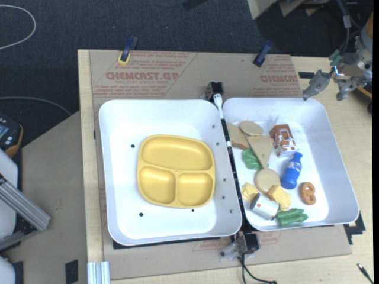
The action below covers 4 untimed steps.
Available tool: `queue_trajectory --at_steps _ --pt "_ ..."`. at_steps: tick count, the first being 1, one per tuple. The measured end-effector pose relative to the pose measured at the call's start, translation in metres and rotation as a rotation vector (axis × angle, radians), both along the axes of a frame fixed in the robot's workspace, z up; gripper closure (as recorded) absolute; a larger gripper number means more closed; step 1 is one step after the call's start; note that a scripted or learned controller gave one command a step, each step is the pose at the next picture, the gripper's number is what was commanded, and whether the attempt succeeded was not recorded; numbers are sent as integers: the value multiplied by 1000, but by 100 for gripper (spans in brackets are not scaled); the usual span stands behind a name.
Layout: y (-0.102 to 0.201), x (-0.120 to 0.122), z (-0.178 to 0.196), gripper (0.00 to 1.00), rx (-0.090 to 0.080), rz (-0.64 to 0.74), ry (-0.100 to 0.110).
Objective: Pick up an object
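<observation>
Pincer (pixel 327 86) sits at the upper right, off the far right corner of the right bin (pixel 331 129), over the surface (pixel 177 76). Two prongs show, splayed apart, nothing between them. High and clear of the bin's contents.

Right bin, nearest the pincer outward: a small red-and-white box-like toy (pixel 283 138) and a blue bottle (pixel 292 171) just below it, the two close together. Left of them, flat tan pieces (pixel 250 128), a tan wedge (pixel 260 149), and a green piece (pixel 251 159) beside it. Lower down: a round tan disc (pixel 266 178), yellow pieces (pixel 276 194), a small white can (pixel 264 206), a green pod-like item (pixel 292 216) near the front wall. A small brown pretzel (pixel 307 193) lies a little apart on the right.

Left bin (pixel 112 176) holds a yellow divided plate (pixel 176 170), well apart from the pincer.

Step in hand, by my reading: approach not yet begun, or start pose; no object chosen, none gripped.

Next move calls for travel inward over the right bin and a descent with prongs apart onto one item. The pretzel and the blue bottle look the best candidates, with free floor around at least one side. The heap at centre-left is crowded; a descent there risks shoving neighbours or closing on two things.
</observation>
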<state>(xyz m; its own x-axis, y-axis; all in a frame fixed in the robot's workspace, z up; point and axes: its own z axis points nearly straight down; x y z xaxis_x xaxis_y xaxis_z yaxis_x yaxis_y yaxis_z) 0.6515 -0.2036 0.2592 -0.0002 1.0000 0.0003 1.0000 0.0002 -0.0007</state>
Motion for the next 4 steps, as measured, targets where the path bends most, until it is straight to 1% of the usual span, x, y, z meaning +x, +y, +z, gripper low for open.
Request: queue_trajectory --at_steps 1,2,3,4 --pt "3 -4 -43 0 1 0 4" --pt "6 -11 -104 0 2 0 6" --pt "6 -3 -159 0 6 1 -4" --pt "5 4 -161 0 -1 3 -16"
